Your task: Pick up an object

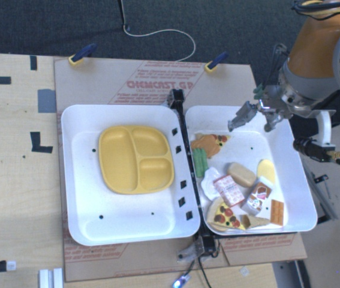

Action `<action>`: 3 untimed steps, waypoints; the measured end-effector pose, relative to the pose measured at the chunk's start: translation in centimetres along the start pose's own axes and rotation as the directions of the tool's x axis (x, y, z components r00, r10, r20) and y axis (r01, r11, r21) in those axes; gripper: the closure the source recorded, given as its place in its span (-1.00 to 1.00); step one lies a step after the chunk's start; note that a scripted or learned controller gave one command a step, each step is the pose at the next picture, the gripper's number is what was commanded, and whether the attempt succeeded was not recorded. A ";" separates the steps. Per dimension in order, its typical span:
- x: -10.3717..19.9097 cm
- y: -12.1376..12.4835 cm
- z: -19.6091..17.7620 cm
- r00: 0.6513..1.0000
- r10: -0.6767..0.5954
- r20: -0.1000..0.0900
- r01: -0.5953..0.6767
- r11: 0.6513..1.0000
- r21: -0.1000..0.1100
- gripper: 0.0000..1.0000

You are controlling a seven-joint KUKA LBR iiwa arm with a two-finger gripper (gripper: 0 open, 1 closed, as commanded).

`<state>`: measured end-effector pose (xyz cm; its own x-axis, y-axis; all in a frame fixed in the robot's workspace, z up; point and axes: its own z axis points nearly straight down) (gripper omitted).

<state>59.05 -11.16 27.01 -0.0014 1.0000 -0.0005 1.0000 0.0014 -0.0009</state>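
Reaching in from the right, the arm (316, 47) holds its gripper (255, 120) above the back edge of the right bin (295, 161); the two fingers (239, 120) are spread apart with nothing between them. Below it the toy food sits in a loose heap: a pizza slice (210, 143) near the divider, a green piece (199, 162) just beside it, a bread roll (242, 174), a yellow piece (267, 171), a small red-and-white packet (229, 190), a second pizza slice (226, 216) at the front edge and an orange wafer (276, 212). None of them touches the gripper. A yellow divided plate (137, 159) lies flat in the left bin (80, 179). Both bins rest on a cardboard sheet (152, 83) clipped at the back
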 end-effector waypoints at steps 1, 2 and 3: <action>0.1 0.0 -1.0 1.000 -0.002 0.000 0.002 1.000 0.001 1.00; 11.7 0.4 -13.6 1.000 -0.013 -0.003 0.013 1.000 -0.015 1.00; 18.7 3.2 -27.4 1.000 -0.009 -0.004 0.009 1.000 -0.018 1.00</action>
<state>62.26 7.55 54.40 -0.0102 0.9999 0.0031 0.9998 0.0102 0.0175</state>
